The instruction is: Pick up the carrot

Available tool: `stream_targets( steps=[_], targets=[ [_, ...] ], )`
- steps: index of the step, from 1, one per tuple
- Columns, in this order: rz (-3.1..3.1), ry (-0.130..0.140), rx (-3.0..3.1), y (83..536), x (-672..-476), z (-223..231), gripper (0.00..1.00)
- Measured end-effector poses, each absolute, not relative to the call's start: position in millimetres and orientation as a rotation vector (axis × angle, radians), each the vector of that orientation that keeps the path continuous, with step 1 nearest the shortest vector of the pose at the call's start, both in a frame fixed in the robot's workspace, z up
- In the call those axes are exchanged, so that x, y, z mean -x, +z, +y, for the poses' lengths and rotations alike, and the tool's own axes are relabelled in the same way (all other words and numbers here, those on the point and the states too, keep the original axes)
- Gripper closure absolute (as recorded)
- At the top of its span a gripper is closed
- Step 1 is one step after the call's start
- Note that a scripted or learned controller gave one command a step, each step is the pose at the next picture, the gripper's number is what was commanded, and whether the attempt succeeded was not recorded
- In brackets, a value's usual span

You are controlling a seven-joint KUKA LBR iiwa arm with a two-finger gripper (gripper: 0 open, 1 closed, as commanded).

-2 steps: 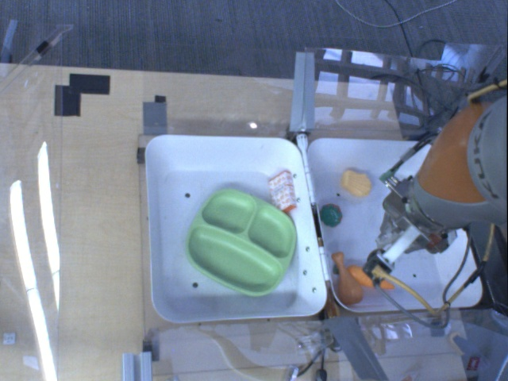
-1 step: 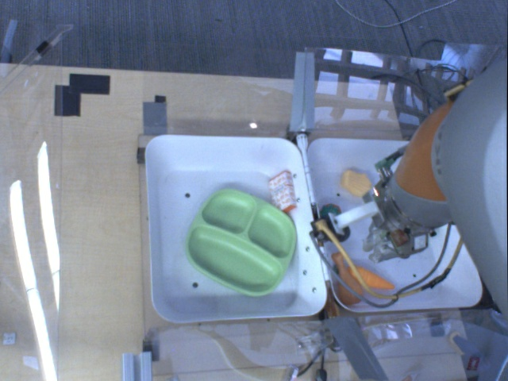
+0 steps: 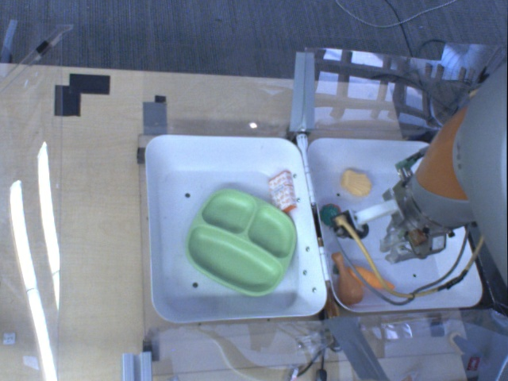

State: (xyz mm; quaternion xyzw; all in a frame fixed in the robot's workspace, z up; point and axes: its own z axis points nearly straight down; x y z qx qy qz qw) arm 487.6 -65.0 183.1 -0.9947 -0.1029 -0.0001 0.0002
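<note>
Carrot [image 3: 367,275]: right bin [image 3: 468,292], front edge, beside a brown pear [image 3: 349,286]. Gripper [image 3: 406,240]: over the same bin, just apart from the carrot, grip state unreadable. Green divided plate [image 3: 242,240]: left bin [image 3: 167,213].

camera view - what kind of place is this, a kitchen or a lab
Probably a robot lab: two white bins on a bench, a grey robot arm over the right one, loose cables on carpet.

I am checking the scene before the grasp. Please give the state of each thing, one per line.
carrot: lying in the right bin, not held
claw: above the right bin, beside the carrot
green plate: lying flat in the left bin
packet: at the plate's edge
yellow piece: lying apart in the right bin
</note>
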Motion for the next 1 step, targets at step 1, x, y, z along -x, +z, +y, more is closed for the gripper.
stream_targets(
  steps=[1],
  targets=[
    [-0.327,0.000,3.124,182.8,-488.1,-28.7,1.00]
  ],
)
